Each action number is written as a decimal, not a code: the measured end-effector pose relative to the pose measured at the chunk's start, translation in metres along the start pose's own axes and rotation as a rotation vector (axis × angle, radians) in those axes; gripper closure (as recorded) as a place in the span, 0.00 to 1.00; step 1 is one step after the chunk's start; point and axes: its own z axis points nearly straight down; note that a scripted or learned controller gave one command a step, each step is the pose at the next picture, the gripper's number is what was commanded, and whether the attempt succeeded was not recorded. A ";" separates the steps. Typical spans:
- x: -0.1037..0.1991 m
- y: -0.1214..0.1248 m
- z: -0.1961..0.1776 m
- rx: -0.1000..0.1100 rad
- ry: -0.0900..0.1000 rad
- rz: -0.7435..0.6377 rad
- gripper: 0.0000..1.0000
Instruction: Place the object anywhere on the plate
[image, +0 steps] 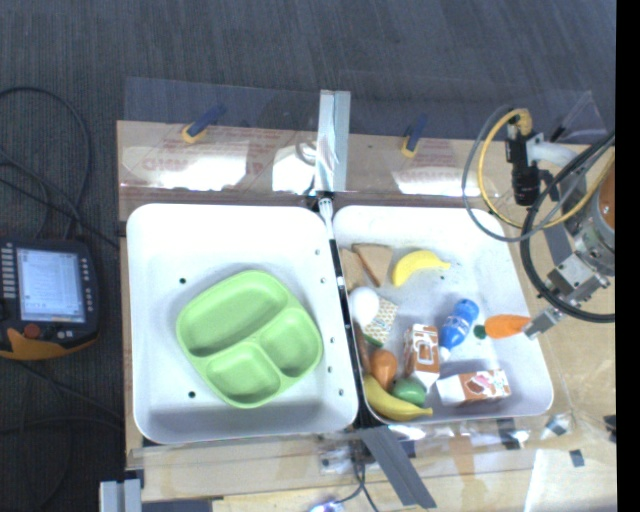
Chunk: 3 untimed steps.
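Observation:
A light green plate (250, 337) with three compartments lies in the left bin (160, 250), with nothing on it. The right bin (500, 260) holds several toy foods: a yellow banana (420, 265), a white egg (365, 303), a blue bottle (458, 322), a small box (422, 350) and a carton (478, 385). An orange carrot (505, 325) sits at the bin's right rim. My gripper (560, 300) hangs at the right edge of the camera view, just right of the carrot, its tip next to the carrot's end. I cannot make out whether it touches the carrot.
A second banana (390, 400), a green piece (408, 390) and an orange piece (383, 362) crowd the right bin's front left corner. Yellow and black cables (500, 190) loop above its back right corner. A pendant (45, 295) lies far left.

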 end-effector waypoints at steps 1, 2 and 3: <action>-0.029 -0.016 0.084 -0.004 -0.002 -0.202 1.00; 0.011 0.000 0.083 -0.002 0.001 -0.793 1.00; -0.027 -0.063 0.068 0.002 -0.001 -0.741 1.00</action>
